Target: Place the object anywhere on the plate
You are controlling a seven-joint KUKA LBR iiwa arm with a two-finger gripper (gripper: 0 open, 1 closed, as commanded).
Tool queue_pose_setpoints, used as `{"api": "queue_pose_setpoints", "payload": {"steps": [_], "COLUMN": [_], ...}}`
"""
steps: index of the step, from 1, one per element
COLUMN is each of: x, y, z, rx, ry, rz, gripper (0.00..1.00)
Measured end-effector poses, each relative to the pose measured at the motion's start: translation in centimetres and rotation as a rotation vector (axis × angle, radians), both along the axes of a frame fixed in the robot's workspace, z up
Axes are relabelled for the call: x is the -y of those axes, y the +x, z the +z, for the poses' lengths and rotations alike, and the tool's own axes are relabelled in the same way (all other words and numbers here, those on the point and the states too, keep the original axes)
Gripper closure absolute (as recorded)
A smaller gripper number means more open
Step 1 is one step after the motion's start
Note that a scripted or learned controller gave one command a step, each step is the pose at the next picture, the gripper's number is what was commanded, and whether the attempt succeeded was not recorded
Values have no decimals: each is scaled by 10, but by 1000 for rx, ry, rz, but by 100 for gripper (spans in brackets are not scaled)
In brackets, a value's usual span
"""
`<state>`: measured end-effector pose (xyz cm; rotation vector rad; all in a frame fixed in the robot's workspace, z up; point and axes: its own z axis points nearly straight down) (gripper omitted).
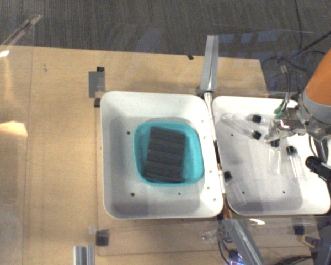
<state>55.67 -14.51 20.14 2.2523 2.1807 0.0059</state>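
Note:
A dark grey ridged block (165, 154) lies flat on the teal plate (194, 162), which sits in the middle of the left white bin (116, 148). My gripper (285, 169) hangs over the right white bin (265, 200), well away from the plate. Its two clear fingers (274, 160) stand apart with nothing between them. The grey arm with its orange band (326, 79) comes in from the right edge.
A metal divider post (210, 65) rises at the back between the two bins. Cables (289, 73) trail behind the arm at the back right. Small black brackets (100, 70) sit on the wooden bench around the bins.

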Motion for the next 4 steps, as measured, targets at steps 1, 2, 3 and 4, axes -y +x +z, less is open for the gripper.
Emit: {"api": "queue_pose_setpoints", "payload": {"steps": [1,2,3,4], "x": [-65,-140,-140,-186], "y": [-22,-13,-13,36], "z": [49,-17,-16,-16], "rx": [2,-3,-3,-1], "ry": [-1,1,1,1], "rz": [218,330,329,324], "gripper": [100,100,0,0]}}
